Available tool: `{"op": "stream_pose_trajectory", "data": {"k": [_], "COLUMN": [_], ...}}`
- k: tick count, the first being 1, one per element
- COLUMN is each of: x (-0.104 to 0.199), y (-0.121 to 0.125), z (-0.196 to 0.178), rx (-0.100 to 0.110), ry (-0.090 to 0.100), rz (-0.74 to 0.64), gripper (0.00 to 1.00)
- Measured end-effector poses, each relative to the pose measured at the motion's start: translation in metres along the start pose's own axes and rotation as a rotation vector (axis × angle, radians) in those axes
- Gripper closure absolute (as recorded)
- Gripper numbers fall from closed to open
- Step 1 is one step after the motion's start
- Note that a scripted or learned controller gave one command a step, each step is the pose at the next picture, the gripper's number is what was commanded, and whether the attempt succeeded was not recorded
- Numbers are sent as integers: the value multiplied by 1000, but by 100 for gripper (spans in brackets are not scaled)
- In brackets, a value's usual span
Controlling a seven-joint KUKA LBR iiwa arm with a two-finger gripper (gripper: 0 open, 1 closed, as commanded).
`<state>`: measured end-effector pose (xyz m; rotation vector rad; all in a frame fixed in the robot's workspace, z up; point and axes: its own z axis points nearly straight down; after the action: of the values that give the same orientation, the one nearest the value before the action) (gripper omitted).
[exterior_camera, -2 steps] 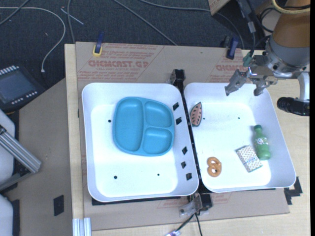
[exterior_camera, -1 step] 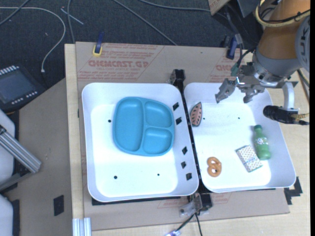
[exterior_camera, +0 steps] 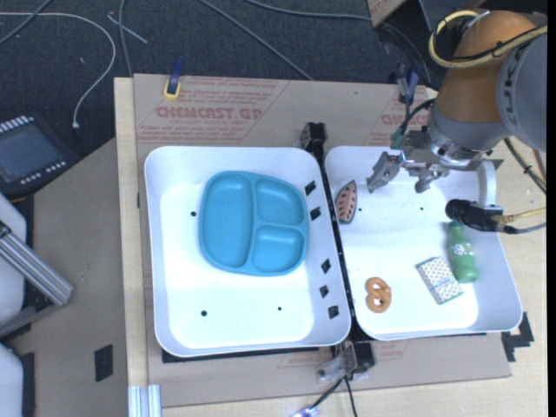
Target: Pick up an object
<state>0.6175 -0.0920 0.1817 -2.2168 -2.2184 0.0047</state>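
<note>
Gripper (exterior_camera: 401, 177) hangs over the far end of the right-hand bin (exterior_camera: 408, 320), fingers spread, grasping nothing. Nearest candidate: brown oval item (exterior_camera: 347, 200) by the bin's inner wall, just beside the fingers toward the blue tray (exterior_camera: 254, 222), long axis running near-to-far.

White bins: 2, namely left bin (exterior_camera: 174, 268) and right bin (exterior_camera: 408, 233).
Blue divided plate (exterior_camera: 253, 222): 1.
Pretzel (exterior_camera: 377, 294): 1.
Green bottle (exterior_camera: 462, 254): 1.
Patterned packet (exterior_camera: 439, 279): 1.
Brown oval piece (exterior_camera: 347, 201), dark-marked: 1.
Loose items in all: 5.
</note>
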Motion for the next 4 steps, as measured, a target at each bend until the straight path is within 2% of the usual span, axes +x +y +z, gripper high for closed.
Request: {"op": "stream_pose_trajectory", "data": {"k": [1, 2, 3, 4], "x": [-2, -2, 7, 7], "y": [-6, -4, -4, -4], "z": [62, 46, -14, -32], "rx": [3, -7, -12, -9], "ry": [0, -1, -2, -2], "rz": [2, 2, -1, 0], "gripper": [0, 100, 100, 100]}}
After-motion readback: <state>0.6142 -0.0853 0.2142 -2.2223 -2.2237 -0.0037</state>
